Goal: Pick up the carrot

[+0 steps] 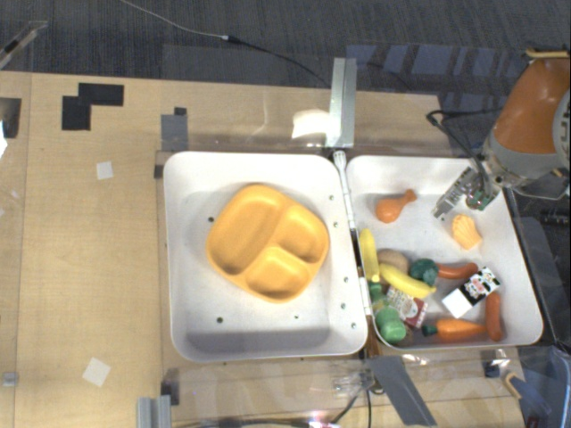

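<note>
1. Bench carries two shallow white bins side by side; the left bin (178,239) holds a yellow divided plate (268,241) near its middle, with bare floor on all sides of it.
2. Right bin (357,172) holds its toy food mostly along the near half; the far half is largely open floor.
3. Gripper (466,194) hangs over the far right part of the right bin, just inside the right wall. Its fingers stand apart, released, with nothing between them.
4. Orange-yellow piece (466,232) lies just below the gripper; toy drumstick (393,206) lies alone to its left, well apart.
5. Carrot (457,330) lies flat along the near edge of the right bin, green end toward the left, touching or nearly touching the white carton (471,292) above it. A second carrot (453,272) lies farther in, beside the banana (403,281).
6. Reddish sausage-shaped piece (493,315) stands against the right wall, close to the carrot's tip.
7. Room around the carrot is tight on three sides.
</note>
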{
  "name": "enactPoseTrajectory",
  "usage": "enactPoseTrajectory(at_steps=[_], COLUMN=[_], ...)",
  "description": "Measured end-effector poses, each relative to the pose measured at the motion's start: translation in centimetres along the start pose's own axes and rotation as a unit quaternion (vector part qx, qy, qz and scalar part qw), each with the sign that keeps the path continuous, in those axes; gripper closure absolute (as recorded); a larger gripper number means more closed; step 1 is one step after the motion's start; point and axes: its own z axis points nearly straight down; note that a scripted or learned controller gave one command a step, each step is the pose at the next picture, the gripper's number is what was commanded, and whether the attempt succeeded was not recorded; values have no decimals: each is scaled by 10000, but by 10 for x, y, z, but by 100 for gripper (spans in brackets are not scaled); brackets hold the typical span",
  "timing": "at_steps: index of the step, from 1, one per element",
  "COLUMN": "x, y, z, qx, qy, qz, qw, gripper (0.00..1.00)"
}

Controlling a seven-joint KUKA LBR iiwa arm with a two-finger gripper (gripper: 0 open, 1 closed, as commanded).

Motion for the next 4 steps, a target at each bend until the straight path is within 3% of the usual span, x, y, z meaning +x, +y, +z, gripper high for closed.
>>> enactPoseTrajectory(at_steps=[1,2,3,4], x=[78,26,29,25], y=[73,11,-49,-8], z=[-51,-16,11,-41], qx=[-18,21,29,12], qy=[11,21,27,11], qz=[186,618,1799,2739], qw=[9998,9981,9837,9618], gripper=[100,100,100,100])
